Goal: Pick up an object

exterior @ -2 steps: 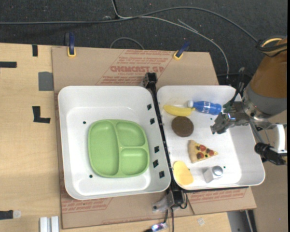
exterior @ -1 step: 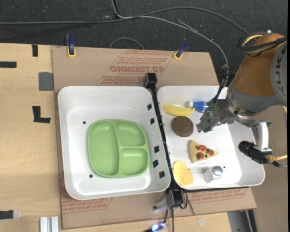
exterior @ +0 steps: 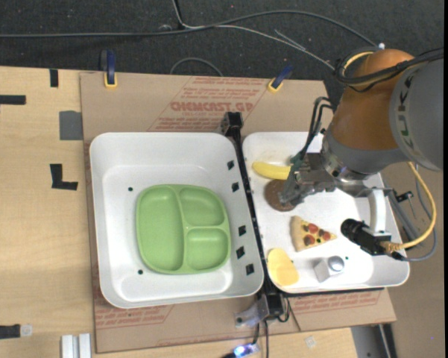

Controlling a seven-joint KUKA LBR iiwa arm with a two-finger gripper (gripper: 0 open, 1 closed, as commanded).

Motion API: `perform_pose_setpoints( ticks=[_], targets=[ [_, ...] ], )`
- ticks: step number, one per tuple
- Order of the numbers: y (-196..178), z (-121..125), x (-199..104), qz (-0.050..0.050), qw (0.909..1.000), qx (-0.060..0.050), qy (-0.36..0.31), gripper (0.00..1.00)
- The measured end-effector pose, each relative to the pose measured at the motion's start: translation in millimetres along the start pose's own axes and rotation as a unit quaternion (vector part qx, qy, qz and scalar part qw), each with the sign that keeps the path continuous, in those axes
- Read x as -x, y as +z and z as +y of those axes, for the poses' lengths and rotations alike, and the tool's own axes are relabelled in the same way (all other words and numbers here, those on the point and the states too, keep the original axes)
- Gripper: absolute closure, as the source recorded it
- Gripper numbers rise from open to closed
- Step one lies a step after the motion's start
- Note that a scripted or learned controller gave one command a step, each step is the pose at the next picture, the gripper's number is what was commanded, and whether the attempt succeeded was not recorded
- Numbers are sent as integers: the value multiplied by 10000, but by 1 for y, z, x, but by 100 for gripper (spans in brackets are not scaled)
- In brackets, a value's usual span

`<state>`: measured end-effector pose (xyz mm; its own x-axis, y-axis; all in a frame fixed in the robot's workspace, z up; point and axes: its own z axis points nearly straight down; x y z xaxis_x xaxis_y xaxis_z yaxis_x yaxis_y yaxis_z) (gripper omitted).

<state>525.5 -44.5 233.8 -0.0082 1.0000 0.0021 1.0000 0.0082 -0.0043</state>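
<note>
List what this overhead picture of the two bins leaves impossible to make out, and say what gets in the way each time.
- Tool, camera view: too small and dark against the arm to tell what it grips, if anything.
- Brown round object: partly covered by the tool, so its kind stays unclear.
- Banana: its right end is hidden behind the tool.
- Right bin: its upper right part lies under the arm.
- Small grey object: too small to identify.

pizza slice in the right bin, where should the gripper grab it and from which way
The pizza slice lies flat in the right bin, wide crust edge toward the plate divider, tip pointing right. Probably best to come straight down and pinch across its two long edges near the middle, where it is narrower than at the crust.
</note>
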Motion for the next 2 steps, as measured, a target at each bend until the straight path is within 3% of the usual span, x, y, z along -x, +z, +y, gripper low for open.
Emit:
perform_pose_setpoints(
  ticks=[2],
  targets=[
    [-5, -10, -104, -5, 10000, -4, -3, 100]
  ],
)
